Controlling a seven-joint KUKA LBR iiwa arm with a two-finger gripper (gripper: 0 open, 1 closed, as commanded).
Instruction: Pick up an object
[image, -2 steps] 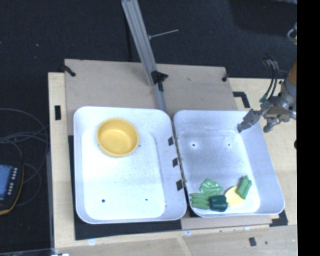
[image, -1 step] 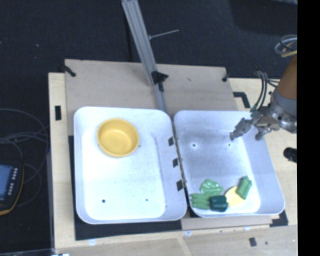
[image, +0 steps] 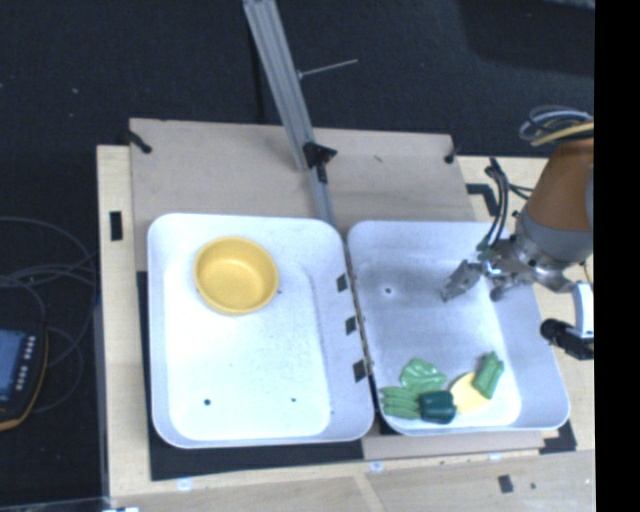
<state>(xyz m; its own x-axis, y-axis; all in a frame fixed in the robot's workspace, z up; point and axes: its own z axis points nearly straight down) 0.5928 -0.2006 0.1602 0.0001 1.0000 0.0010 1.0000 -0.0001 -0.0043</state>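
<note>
Bench: two white bins. The left bin (image: 170, 330) holds a yellow bowl (image: 236, 275). My claw (image: 478, 284), fingers spread and empty, hangs over the right bin (image: 400, 260); the green and yellow objects (image: 440, 390) lie clustered near its front edge.

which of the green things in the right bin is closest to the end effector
The upright green piece at the pile's right end, leaning on the yellow piece. It sits nearest the end effector; the other green ones lie farther left and lower.

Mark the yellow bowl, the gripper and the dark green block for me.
yellow bowl (image: 236, 275): camera view, inside bottom.
gripper (image: 478, 284): camera view, midway between fingertips.
dark green block (image: 436, 405): camera view, top face.
</note>
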